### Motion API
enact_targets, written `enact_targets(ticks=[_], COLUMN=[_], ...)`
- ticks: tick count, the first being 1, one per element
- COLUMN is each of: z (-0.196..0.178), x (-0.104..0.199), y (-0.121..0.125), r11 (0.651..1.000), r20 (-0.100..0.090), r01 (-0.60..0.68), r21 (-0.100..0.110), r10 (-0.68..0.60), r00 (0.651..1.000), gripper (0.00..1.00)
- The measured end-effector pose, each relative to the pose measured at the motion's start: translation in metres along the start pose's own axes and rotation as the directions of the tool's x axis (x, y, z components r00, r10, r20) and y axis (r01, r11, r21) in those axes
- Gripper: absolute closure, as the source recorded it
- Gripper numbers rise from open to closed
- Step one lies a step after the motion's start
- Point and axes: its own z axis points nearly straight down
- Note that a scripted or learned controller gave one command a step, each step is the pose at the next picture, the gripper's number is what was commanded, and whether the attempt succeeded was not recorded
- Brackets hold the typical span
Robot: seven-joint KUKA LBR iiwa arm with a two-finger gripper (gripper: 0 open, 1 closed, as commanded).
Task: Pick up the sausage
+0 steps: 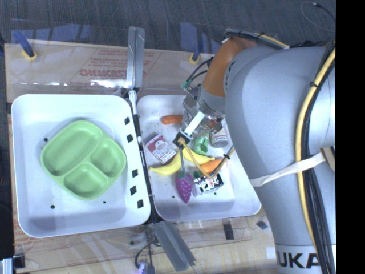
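Observation:
The sausage [171, 119] is a small orange-brown link lying near the back of the right bin [165, 207], just left of the gripper. My gripper [192, 108] hangs over the back of that bin, under the orange band of the wrist. The arm's bulk covers the bin's right side. Nothing shows between the gripper and the sausage.
In the right bin lie a red-and-white packet [160, 148], a banana [165, 168], purple grapes [184, 186], a carrot [213, 165], a green piece [202, 148], a small can [219, 137] and a black-and-white block [207, 182]. The left bin [34, 210] holds a green divided plate [84, 158].

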Motion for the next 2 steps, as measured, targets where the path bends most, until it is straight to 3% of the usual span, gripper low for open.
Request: enact_targets(ticks=[1,2], z=[-0.0647,-0.0588], x=[0.0306,0.0307], y=[-0.023,-0.0231], r11=[0.983,0.933], r20=[-0.001,-0.001], r01=[-0.184,-0.36], r21=[-0.001,-0.001], r10=[0.184,0.36], r00=[0.983,0.933], gripper=[0.0,0.0])
